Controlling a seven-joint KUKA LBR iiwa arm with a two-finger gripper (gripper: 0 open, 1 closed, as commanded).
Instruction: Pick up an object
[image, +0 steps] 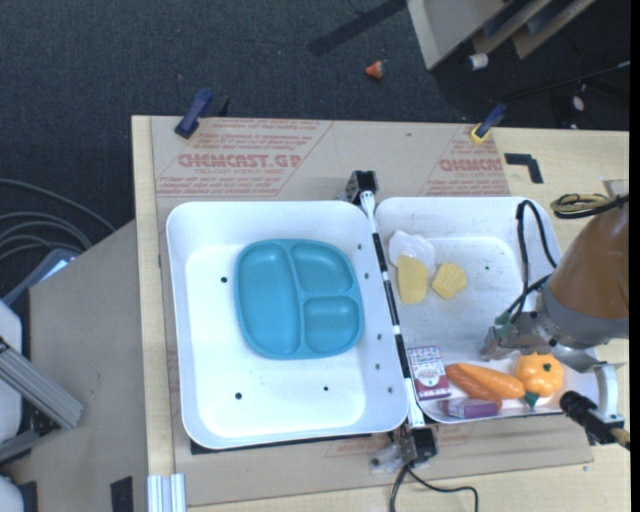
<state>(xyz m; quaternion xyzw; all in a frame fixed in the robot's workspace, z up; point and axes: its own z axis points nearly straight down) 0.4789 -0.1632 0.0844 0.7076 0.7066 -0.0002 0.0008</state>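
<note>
Near edge of right bin: purple marker lies against the front wall, carrot just behind it, small box at the carrot's left end by the divider. Orange pumpkin toy touches the carrot's right end.

Gripper sits low in the bin, just behind the pumpkin and carrot, arm over it from the right. Jaws: cannot tell whether apart or together, since the wrist and cabling cover them. Nothing seen between them.

Step in hand, my judgement: the descent onto a target, grasp not yet made. Likeliest target is the pumpkin or carrot, though the tip may be over bare floor just beside them. Next move calls for centring over one item and closing on it alone.

In the way: carrot, pumpkin and marker are packed together against the front wall, little room for a jaw on the near side.

Farther back: two yellow pieces lie well apart from the gripper, something white behind them. Left bin holds a blue tray. Both bins rest on the tabletop.
</note>
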